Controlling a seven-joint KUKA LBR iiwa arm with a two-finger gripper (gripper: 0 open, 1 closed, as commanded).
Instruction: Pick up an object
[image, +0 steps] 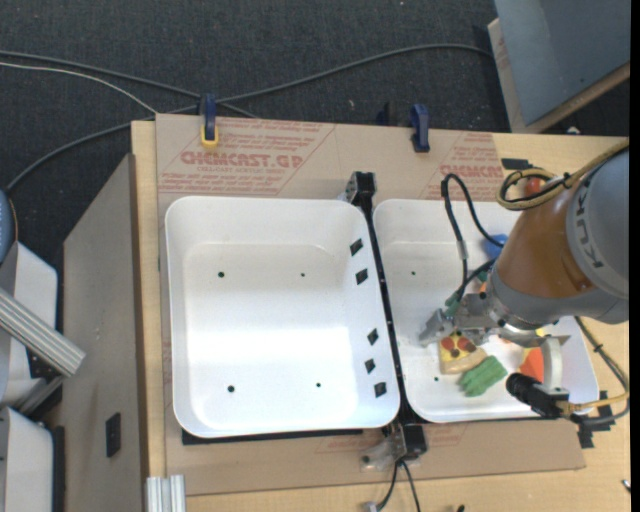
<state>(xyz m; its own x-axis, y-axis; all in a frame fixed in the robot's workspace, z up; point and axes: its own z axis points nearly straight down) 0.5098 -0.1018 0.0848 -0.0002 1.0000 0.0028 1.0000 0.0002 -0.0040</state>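
1. Nearest me, a green piece (483, 376) lies toward the 6 o'clock edge of the right bin (420, 255).
2. A tan block (460, 353) with red spots touches the green piece at its 10 o'clock. An orange piece (535, 363) lies near it at 2 o'clock.
3. My claw (453, 321) sits just beside the tan block, at its 11 o'clock. I cannot tell whether it is wide or narrow.
4. A blue scrap (495, 243) shows at the bin's 1 o'clock, partly behind the arm (545, 262).
5. The left bin (180, 300) sits at 9 o'clock of the right one, both on the tabletop (300, 148).
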